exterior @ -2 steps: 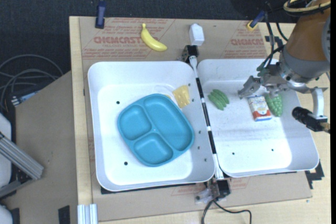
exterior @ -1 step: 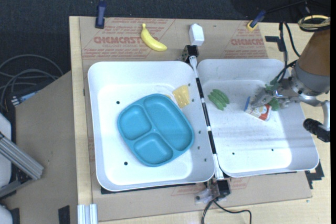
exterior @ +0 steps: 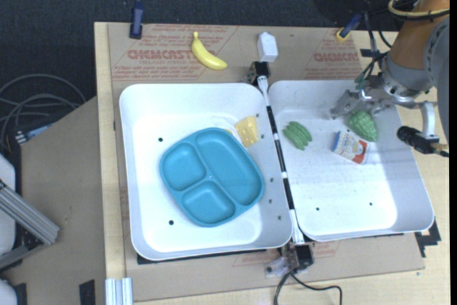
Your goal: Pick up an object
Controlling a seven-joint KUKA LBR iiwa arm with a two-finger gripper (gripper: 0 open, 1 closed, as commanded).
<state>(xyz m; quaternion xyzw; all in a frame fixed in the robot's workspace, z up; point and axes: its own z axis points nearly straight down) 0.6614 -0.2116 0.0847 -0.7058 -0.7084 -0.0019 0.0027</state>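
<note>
Now I see my gripper (exterior: pixel 361 111) near the right bin's (exterior: pixel 343 218) back edge, over a green toy (exterior: pixel 364 125); its grasp state I cannot tell.

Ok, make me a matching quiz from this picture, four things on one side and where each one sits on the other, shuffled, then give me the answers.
Things:
1. blue tray
2. banana
3. small white and red packet
4. pale yellow piece

Places:
A. on the cardboard beyond the bins
B. right bin
C. middle of the left bin
D. left bin, by the tray's far right edge

Pairs: 1-C, 2-A, 3-B, 4-D
</note>
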